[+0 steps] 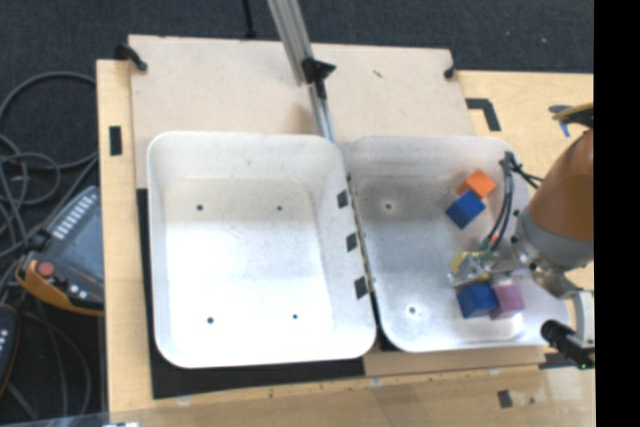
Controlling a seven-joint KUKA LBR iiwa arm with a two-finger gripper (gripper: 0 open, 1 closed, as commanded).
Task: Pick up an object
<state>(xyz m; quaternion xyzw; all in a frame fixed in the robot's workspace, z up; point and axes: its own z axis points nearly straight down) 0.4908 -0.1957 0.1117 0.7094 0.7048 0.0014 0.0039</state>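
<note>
At right bin's (400,215) near-right corner: gripper (487,267) hung over blue block (477,299), prob. lining up pick.
Jaw state: can't tell.

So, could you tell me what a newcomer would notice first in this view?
Probably the coloured blocks in the right bin: an orange block touching a blue block near its far right side, then another blue block beside a purple block at the near right corner. Next, the arm reaching in from the right, with its gripper low over that nearer pair.
</note>
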